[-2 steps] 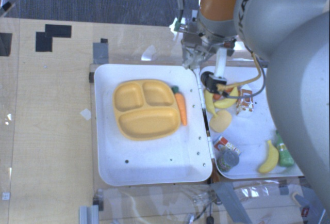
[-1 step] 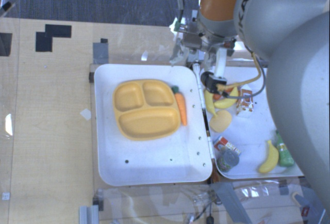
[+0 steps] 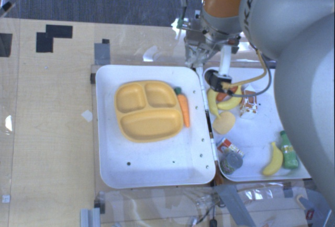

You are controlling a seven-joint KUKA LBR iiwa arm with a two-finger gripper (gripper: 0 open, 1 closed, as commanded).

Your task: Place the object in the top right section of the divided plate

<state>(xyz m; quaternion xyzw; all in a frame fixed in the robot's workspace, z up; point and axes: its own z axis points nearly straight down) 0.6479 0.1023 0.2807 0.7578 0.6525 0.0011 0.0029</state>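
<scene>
A yellow divided plate lies in the left white bin; its top right section holds nothing. An orange carrot with a green top lies on the bin floor against the plate's right rim. My gripper hangs over the far end of the wall between the two bins, above and to the right of the carrot. Nothing is visible in its grasp.
The right bin holds a banana, a pale round fruit, a small carton, a can, a second banana and a green bottle. The arm's grey bulk covers that bin's right side.
</scene>
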